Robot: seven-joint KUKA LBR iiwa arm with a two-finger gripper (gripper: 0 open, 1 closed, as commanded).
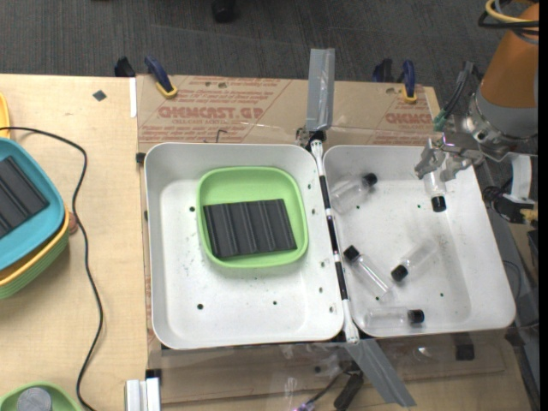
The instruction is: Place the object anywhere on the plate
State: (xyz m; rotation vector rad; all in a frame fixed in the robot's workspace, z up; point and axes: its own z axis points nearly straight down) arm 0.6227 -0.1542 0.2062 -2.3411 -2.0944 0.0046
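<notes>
A square green plate (252, 188) with a dark ridged mat (248, 229) on it rests in the left white bin (171, 298). At the top right of the right bin (479, 298), my gripper (440, 168) hangs from the grey and orange arm (510, 67). A clear vial (436, 187) points down from between the fingers, its black cap at the lower end. The gripper is shut on this vial, which is held above the bin floor, far right of the plate.
Several more clear vials with black caps lie in the right bin, one near its top left (354, 188), one at centre left (366, 268), one at the centre (414, 260). Teal and green trays (26, 221) and a black cable (86, 255) sit left of the bins.
</notes>
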